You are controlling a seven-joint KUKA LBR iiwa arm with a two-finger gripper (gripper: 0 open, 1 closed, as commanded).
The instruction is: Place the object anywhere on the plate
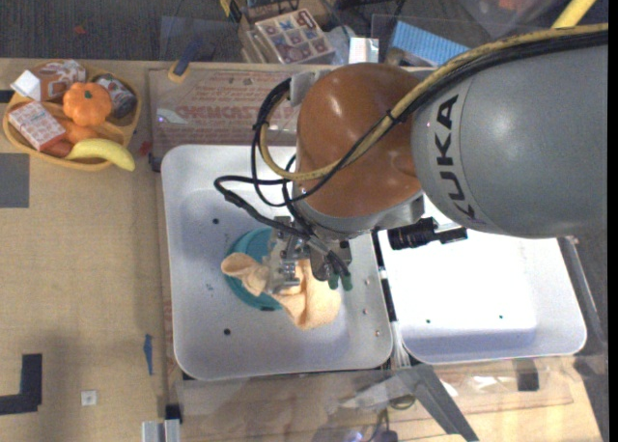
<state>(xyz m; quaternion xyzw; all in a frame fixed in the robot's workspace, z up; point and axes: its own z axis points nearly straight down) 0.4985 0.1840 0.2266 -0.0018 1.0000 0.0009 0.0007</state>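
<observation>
We see the tan object (294, 295) lying partly across the teal plate (253, 247) in the left bin (183, 237), the hand (290, 271) right above it, its grip impossible to tell, so we judge placement nearly finished, needing only a clean lift away.

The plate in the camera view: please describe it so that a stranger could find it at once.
Find the left white bin, the one under the arm's orange band. The plate lies in its middle, just left of the gripper. It is the teal round thing, partly covered by a pale yellow cloth-like object; everything around it is white.
</observation>
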